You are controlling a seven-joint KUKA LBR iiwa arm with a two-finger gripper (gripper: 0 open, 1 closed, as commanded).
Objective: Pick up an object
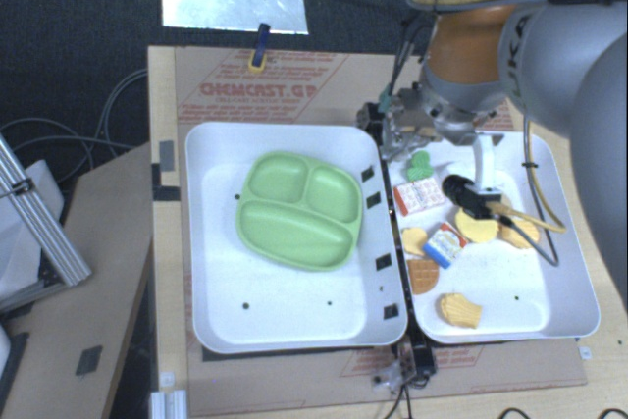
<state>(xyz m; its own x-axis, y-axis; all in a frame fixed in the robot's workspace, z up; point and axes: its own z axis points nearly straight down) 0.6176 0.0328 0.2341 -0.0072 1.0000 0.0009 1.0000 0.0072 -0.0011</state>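
While the pincer (407, 134) hangs low over the far left corner of the right bin (574, 309), whether it is open or closed cannot be told — the wrist hides it. Just below it lies a green piece (419, 163), and beyond that a red-and-white box (421, 197); both look light and stiff (toy food, by appearance). The box's flat sides likely suit a grip across its short width. Room is tight: the bin wall and divider (391, 211) sit just left of the pincer — open floor lies right and nearer the camera.
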